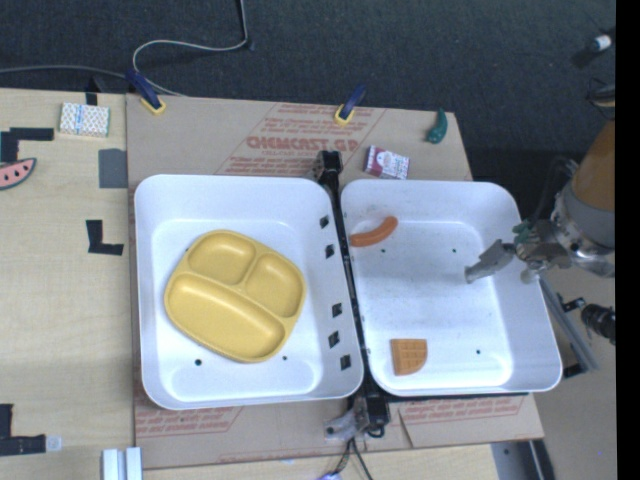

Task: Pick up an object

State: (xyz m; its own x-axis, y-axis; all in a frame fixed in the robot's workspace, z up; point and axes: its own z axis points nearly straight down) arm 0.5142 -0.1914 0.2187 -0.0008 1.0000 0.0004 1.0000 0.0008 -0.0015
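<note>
An orange-brown sausage lies near the far left corner of the right bin. Close to that bin's near edge rests a tan waffle piece. A yellow divided plate lies in the left bin. My gripper hangs over the right side of the right bin, pointing left, well apart from the sausage and the waffle. Nothing shows in its grasp.
A black divider with clips runs between the bins. On the cardboard behind them sit a small red-and-white packet, yellow clamps and a green item. The arm's wrist fills the right edge.
</note>
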